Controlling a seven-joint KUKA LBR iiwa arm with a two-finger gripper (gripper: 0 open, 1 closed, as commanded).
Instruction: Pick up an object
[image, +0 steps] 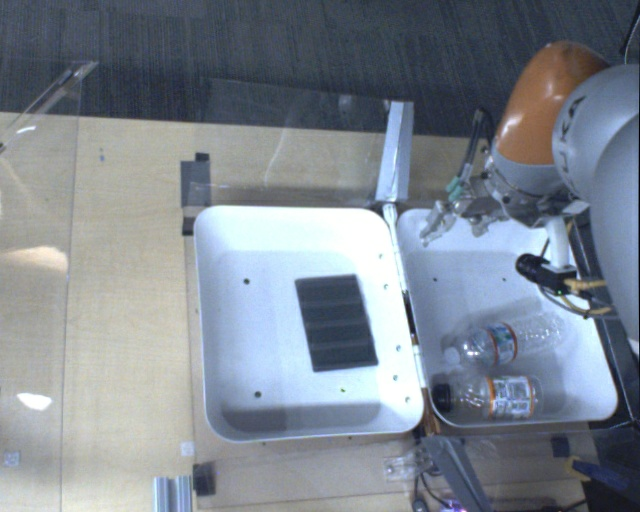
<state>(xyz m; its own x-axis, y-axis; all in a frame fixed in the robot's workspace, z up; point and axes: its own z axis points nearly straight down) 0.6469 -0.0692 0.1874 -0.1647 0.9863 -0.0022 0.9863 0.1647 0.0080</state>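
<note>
Two-finger gripper (455, 215) hovers over the far edge of the right white bin (470, 270), jaws spread and empty, well apart from the clear plastic bottles (500, 342) at its near end — slick round sides could roll away
</note>
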